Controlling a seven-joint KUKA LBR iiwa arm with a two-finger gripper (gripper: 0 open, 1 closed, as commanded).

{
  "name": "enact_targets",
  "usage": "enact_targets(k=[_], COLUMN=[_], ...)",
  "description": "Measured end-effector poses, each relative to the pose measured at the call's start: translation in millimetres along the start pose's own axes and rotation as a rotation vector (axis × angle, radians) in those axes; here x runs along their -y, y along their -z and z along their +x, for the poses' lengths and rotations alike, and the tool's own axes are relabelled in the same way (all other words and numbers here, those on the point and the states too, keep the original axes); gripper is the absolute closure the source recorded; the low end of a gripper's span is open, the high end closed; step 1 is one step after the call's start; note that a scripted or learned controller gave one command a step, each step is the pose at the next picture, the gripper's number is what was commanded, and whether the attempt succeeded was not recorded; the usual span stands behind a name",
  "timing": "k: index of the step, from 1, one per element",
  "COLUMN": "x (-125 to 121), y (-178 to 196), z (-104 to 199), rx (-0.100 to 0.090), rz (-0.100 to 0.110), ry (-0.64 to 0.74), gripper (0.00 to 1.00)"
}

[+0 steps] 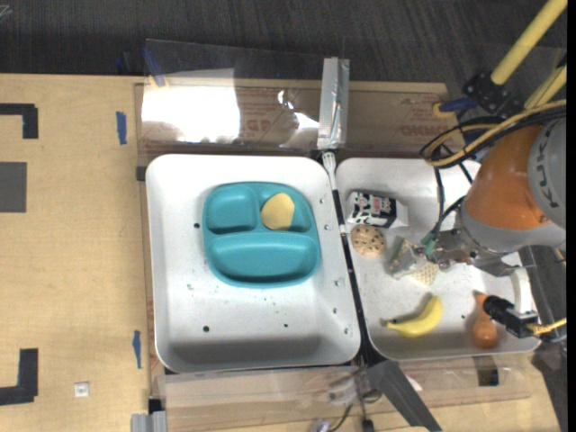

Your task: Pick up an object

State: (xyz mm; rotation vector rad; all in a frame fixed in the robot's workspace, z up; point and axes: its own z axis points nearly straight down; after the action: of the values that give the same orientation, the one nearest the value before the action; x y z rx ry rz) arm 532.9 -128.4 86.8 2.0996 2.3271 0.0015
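Note:
The right bin [396, 174] holds several small items. A black and white carton [373, 208] lies near its back left corner. A round speckled cookie [367, 239] sits just in front of the carton. Toward the front lies a yellow banana [417, 318], with a small orange fruit [485, 332] at the front right. My gripper [407, 258] is low over the middle of this bin, right of the cookie and above the banana. A pale yellow textured piece [424, 274] lies right beside it. Whether the gripper touches anything cannot be told.
The left bin [171, 268] carries a teal divided plate [261, 255] with a yellow lemon-like fruit [278, 211] in its back right compartment. A ridge [345, 259] separates the two bins. The arm's orange band [504, 196] and cables hang over the right bin's back right.

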Motion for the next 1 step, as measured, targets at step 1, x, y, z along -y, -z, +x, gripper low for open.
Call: enact_targets(k=[1], x=[-2.3], y=[7.4], z=[0.2], rx=[-0.001], rz=[-0.002], ry=[0.001], gripper=[1.00])
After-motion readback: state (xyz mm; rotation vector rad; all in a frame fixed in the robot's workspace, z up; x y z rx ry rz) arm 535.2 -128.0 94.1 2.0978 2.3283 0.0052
